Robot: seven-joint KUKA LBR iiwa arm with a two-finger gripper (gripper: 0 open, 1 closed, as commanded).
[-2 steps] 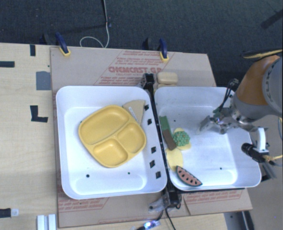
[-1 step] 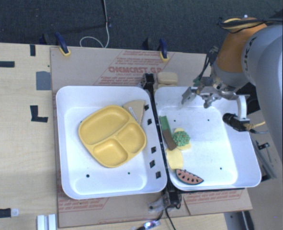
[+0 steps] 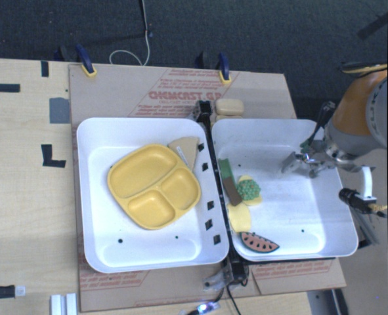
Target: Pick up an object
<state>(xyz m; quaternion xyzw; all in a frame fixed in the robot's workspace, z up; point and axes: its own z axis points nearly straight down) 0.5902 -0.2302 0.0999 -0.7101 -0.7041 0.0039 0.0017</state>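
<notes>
Gripper (image 3: 303, 163) hovers at right of frame (grip state: cannot tell), toys at centre untouched; nothing picked up yet.

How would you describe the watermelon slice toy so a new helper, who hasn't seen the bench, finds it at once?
Start at the right bin, the one the arm reaches over. Follow its left wall down to the near corner, below the green ball and the yellow pieces. The watermelon slice lies flat there: the one red wedge with dark seeds and a green rim.
</notes>
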